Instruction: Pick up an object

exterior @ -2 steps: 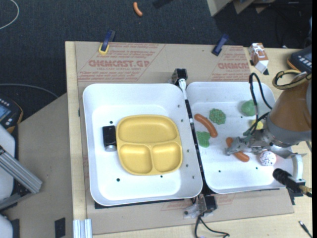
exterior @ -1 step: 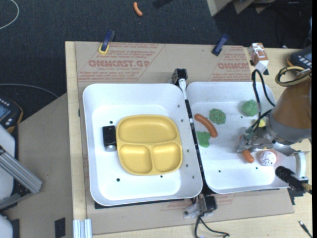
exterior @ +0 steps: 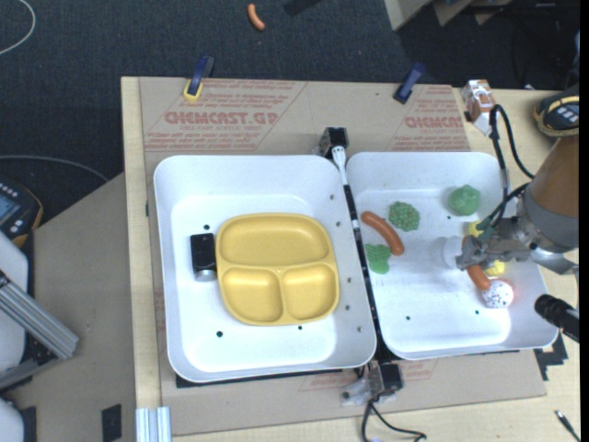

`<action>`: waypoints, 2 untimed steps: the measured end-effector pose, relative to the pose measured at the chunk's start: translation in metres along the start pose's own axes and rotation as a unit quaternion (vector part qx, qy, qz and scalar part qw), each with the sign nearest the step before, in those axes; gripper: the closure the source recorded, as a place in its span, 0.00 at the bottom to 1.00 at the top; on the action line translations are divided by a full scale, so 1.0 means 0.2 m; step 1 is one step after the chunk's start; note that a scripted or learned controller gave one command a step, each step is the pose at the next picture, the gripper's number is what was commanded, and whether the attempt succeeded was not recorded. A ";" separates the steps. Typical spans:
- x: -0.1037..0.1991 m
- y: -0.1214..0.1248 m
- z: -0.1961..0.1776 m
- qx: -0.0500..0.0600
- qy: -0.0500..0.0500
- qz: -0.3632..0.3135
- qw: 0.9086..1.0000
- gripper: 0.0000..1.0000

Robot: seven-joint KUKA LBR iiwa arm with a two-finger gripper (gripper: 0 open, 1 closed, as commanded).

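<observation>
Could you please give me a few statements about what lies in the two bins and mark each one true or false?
1. The yellow divided plate lies in the left bin. True.
2. The sausage lies on the yellow divided plate. False: it lies in the right bin, near the edge where the bins meet.
3. A black block sits beside the plate's left edge. True.
4. The gripper is over the left bin. False: it is over the right bin, near its right side.
5. Three green items lie in the right bin. True.
</observation>
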State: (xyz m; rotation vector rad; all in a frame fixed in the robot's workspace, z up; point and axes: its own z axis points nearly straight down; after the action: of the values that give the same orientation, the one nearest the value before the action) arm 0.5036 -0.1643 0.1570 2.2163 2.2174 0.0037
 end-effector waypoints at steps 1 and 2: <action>-0.01 0.04 -0.31 -0.001 0.000 -0.001 1.000 1.00; -0.01 0.05 -0.34 0.001 0.000 0.000 1.000 1.00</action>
State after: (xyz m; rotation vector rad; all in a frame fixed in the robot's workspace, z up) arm 0.5127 -0.1669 0.2252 2.2170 2.2197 0.0022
